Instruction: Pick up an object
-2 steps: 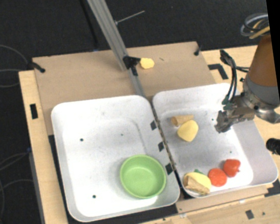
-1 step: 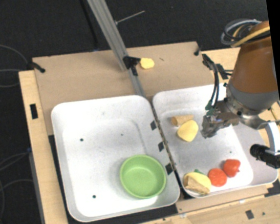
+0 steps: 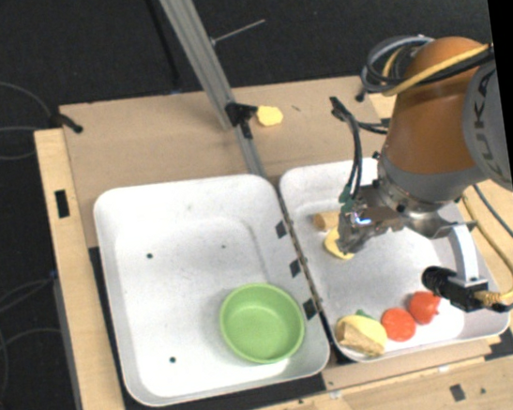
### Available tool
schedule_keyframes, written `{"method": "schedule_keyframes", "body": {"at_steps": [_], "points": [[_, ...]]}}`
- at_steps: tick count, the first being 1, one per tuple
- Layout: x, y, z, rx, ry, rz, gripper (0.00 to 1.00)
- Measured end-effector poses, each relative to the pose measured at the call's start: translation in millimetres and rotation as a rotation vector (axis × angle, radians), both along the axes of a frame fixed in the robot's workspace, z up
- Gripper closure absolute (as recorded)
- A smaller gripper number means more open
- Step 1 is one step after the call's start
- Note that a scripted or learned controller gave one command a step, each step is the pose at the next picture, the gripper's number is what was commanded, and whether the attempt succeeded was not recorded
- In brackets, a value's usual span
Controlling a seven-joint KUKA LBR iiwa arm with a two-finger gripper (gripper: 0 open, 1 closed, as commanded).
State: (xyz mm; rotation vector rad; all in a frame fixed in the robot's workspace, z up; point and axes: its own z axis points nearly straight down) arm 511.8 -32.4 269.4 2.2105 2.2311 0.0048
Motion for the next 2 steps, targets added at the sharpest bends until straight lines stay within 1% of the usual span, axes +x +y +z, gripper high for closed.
{"method": "schedule_keyframes", "body": {"at_steps": [1,2], "points": [[5.6,43.4,-2.9,-0.001,0.001,-0.002,1.00],[7.5,94.2,-22.9,-0.002,0.005,-0.003,1.00]]}}
